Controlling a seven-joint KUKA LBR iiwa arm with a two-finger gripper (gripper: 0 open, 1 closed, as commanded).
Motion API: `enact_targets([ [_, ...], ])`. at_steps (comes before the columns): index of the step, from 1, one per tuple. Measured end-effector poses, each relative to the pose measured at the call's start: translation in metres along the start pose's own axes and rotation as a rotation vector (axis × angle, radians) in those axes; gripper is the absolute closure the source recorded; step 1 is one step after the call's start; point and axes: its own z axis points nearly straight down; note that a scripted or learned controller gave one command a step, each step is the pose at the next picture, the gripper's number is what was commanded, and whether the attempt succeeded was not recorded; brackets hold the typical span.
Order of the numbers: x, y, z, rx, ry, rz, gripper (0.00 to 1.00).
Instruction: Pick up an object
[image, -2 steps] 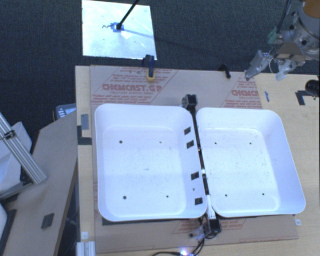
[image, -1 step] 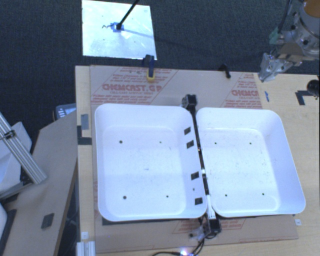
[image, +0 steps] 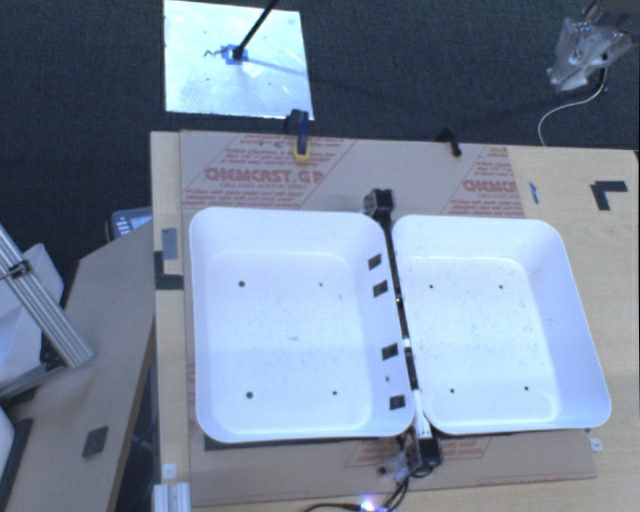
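Two shallow white bins sit side by side on the bench: the left bin (image: 290, 330) and the right bin (image: 490, 330). Small dark dots mark the floor of each. A row of black clips (image: 385, 320) runs along the seam where the bins meet. A grey metal piece, which looks like my gripper (image: 585, 50), hangs at the far top right corner. It is off the bench, over the dark floor, well behind the right bin, and a thin white cable (image: 560, 115) trails below it.
The bins rest on a printed brown board (image: 300, 175) on the wooden bench. A shiny metal plate (image: 235, 60) lies on the dark floor at the back left. An aluminium bar (image: 40, 305) slants at the left edge. Wires (image: 405, 470) gather at the front seam.
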Motion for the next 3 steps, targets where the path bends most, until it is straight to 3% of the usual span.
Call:
enact_targets([
  [1,-0.053,0.016,0.105,0.023,0.001,0.010,1.00],
  [2,-0.017,0.012,0.244,0.029,0.005,0.002,1.00],
  [3,0.062,0.000,0.112,0.002,0.005,-0.005,1.00],
])
